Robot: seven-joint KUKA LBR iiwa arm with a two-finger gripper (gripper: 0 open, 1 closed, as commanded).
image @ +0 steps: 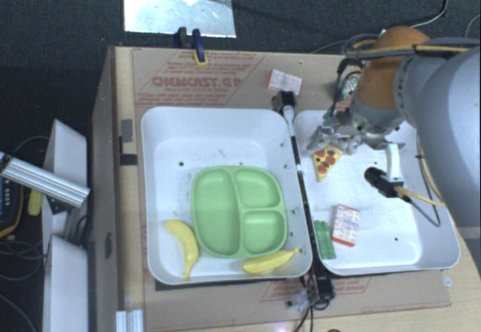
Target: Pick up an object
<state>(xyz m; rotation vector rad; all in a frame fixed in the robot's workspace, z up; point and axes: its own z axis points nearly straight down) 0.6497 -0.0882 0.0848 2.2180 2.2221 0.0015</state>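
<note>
The gripper point(340, 137) hung over the right bin's point(428, 248) far left corner; the pizza slice point(325, 161) lay just nearer, pointing near-left; whether the fingers were apart, I cannot tell.

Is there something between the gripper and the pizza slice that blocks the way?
Nothing visible does. The gripper is directly above the pizza slice in the right bin, and no other object lies between them.
</note>
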